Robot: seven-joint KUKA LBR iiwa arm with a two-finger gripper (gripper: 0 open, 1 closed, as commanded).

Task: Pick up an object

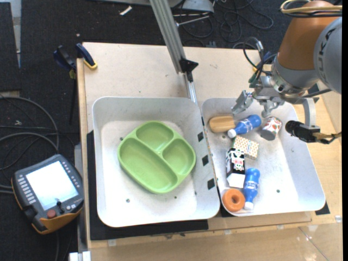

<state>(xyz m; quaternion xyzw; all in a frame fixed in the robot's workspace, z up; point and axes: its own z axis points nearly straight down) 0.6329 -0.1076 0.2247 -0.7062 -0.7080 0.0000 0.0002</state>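
My gripper (255,106) hangs over the back of the right bin (304,189), open, with its fingers spread and nothing between them. Just below it lies a small blue bottle (247,125) with a white cap. A tan wooden piece (219,123) lies to the bottle's left and a red-and-white can (271,128) to its right. Further forward are a checkered box (246,145), a cow-patterned carton (235,161), a second blue bottle (251,185) and an orange ring (235,199).
The left bin (109,200) holds a green divided plate (156,155). A grey metal bar (169,29) slants down to the bins' shared edge. A teach pendant (48,191) sits on the floor at left.
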